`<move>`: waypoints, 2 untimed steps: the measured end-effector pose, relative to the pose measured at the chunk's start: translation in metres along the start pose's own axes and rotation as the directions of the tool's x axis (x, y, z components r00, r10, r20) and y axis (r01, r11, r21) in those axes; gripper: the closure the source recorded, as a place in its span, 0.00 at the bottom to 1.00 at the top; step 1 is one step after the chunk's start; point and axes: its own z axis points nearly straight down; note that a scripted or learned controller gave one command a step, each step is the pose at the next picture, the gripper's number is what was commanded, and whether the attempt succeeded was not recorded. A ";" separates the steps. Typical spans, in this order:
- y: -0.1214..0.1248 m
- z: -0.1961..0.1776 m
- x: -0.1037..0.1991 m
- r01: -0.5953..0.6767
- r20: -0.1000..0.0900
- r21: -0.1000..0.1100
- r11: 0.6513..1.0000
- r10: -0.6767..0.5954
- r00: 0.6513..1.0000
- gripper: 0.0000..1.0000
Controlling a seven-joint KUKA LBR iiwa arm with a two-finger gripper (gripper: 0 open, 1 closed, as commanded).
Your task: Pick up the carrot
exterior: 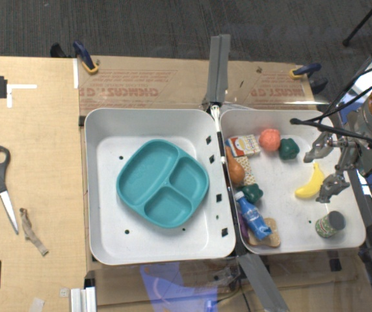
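Observation:
The carrot [236, 170] is a small orange piece lying against the left wall of the right bin [303, 239], partly tucked between a carton and a green toy. My gripper [323, 170] hangs over the right side of that bin, well to the right of the carrot. It is open, with one finger [315, 150] toward the back and the other nearer the front. Nothing is between them. A yellow banana [310, 183] lies just left of the gripper.
Around the carrot are a red and white carton [243, 145], a pink-orange ball [270, 139], a green pepper [289, 148], a dark green toy [252, 192] and a blue bottle [254, 219]. A can [330, 224] stands front right. A teal divided plate [163, 183] fills the left bin.

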 end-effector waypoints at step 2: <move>-0.080 0.172 -0.068 0.121 0.004 0.001 0.993 -0.121 0.993 0.00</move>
